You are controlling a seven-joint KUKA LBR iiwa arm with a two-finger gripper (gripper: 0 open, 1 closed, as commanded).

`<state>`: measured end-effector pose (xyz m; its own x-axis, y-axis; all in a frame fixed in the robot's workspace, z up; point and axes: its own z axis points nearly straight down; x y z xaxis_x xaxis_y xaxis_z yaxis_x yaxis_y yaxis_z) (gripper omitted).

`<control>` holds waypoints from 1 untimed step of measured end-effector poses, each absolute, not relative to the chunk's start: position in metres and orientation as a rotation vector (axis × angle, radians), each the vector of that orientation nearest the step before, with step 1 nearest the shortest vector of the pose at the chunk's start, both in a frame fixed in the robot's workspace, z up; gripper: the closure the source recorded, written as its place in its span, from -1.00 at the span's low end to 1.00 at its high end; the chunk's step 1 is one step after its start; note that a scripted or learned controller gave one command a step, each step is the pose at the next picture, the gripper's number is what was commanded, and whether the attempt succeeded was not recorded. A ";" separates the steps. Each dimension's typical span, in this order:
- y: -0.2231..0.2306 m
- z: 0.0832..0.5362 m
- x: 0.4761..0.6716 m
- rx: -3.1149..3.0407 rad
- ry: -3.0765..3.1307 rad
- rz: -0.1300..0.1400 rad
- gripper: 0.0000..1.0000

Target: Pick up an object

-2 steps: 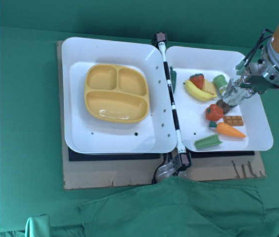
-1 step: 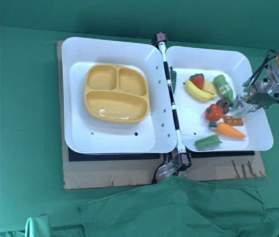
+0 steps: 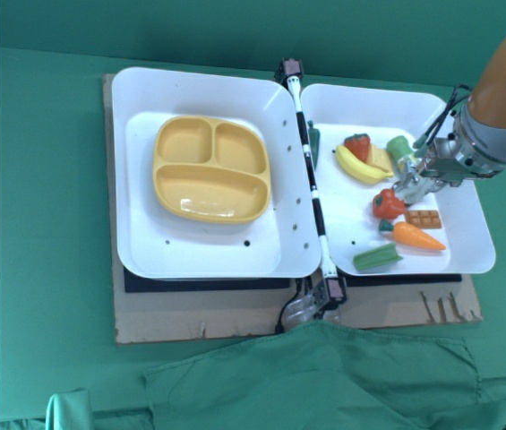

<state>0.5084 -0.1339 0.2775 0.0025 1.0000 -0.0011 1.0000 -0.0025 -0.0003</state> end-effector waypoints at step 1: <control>-0.190 0.337 0.527 2.221 2.205 0.005 1.00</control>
<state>0.5266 -0.1903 0.3367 0.0072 1.0000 -0.0065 0.9999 -0.0071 0.0107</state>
